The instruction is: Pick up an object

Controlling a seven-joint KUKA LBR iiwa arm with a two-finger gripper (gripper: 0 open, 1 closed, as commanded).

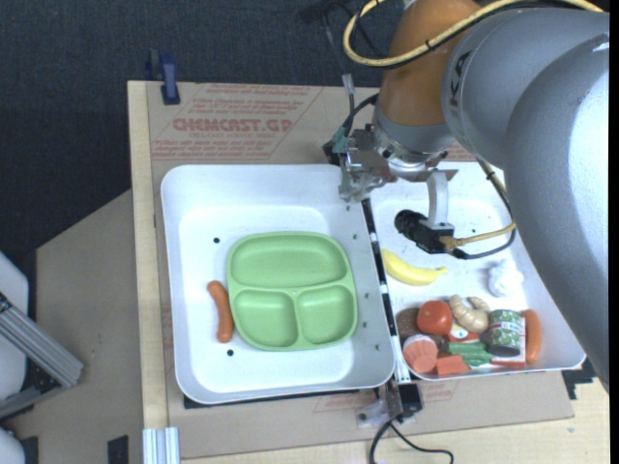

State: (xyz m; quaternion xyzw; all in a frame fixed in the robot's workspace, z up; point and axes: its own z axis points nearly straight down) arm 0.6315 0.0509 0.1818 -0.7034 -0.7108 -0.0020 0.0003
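Note:
My gripper hangs over the back of the divider between the two white bins, under the grey wrist with the orange band. Nothing shows in its grasp. A yellow banana lies in the right bin, a little in front and to the right of the gripper. Further forward sits a cluster with a red tomato, a beige knobbly piece, a small can and an orange carrot. In the left bin lie a green divided plate and an orange-red sausage.
A small white lump rests near the right bin's right wall. A round red slice, a red block and green beans lie at its front edge. The large grey arm covers the upper right.

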